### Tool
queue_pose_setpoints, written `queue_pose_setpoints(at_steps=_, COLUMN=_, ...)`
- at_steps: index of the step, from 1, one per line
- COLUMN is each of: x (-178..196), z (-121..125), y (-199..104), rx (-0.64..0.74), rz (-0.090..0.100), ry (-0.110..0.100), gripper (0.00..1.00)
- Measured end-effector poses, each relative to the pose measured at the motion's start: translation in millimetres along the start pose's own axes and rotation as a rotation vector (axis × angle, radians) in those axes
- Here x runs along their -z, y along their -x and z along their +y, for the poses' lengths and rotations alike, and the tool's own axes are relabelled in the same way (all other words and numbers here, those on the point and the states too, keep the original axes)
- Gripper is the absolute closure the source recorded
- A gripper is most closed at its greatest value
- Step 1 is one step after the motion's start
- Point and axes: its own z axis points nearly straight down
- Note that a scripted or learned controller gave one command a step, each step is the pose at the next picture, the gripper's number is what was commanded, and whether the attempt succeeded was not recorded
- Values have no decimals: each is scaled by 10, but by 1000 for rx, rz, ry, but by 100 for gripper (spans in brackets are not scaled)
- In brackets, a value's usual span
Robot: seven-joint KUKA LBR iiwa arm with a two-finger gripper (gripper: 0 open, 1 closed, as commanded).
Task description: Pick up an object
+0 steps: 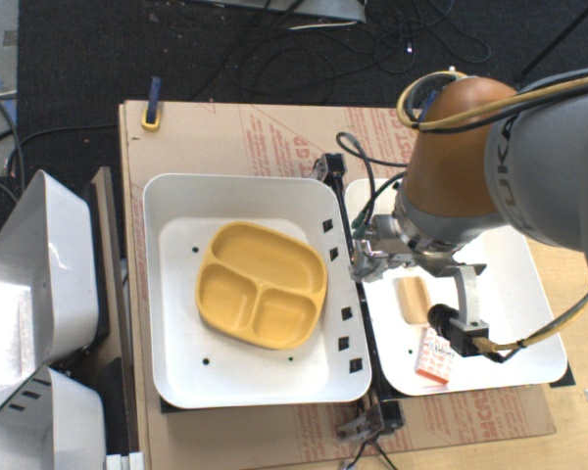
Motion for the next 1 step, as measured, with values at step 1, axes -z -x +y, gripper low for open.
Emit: queue_pose_setpoints(at_steps=1, x=-96, z=-10, y=-517, rx=0, rz=-1, ry=0, gripper=100)
